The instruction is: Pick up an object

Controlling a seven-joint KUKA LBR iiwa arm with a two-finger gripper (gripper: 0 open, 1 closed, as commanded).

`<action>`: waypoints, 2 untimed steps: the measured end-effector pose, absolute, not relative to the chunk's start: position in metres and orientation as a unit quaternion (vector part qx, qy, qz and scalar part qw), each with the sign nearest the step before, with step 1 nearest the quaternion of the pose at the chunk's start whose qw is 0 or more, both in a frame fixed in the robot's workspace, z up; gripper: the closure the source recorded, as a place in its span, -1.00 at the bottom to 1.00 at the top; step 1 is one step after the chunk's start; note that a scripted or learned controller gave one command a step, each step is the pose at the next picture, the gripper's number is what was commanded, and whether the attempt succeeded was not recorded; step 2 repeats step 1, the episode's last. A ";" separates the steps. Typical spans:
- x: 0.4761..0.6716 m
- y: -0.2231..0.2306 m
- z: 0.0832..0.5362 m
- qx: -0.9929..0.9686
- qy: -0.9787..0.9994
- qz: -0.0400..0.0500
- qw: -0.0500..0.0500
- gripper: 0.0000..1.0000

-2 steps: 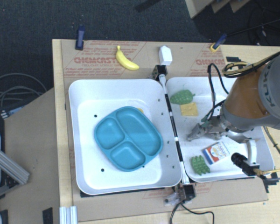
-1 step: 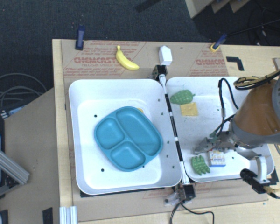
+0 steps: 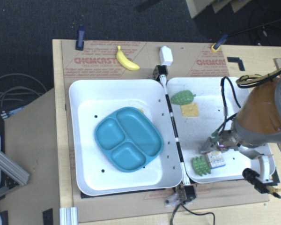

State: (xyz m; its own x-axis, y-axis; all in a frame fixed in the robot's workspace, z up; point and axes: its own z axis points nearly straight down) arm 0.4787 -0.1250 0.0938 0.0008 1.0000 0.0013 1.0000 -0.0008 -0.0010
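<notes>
Reaching in from the right, the arm hangs over the right bin, its orange band above the grey wrist, and the gripper sits low over the bin's near half. Whether the gripper is released or clenched I cannot tell, and nothing can be seen gripped in it.

Just below the gripper lies a small box with a printed face, touching or nearly touching a bumpy green toy on its left. Both rest close to the near rim of the right bin, near the wall that divides the two bins. Well apart from them, toward the far end of the same bin, lie a green leaf-like toy and, just beside it, a flat yellow square. The stretch of white floor between these two pairs is bare.

A blue tray with three compartments takes up the middle of the left bin, tilted relative to the walls, with bare white floor around it. A banana lies on the bench beyond the left bin, outside both bins. Black cables loop up from the arm over the right bin's far right side.
</notes>
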 end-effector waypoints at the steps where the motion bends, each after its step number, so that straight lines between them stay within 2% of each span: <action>1: 0.540 -0.054 0.185 -0.706 -0.708 -0.001 0.000 1.00; 2: 0.540 -0.054 0.185 -0.706 -0.708 -0.001 0.000 1.00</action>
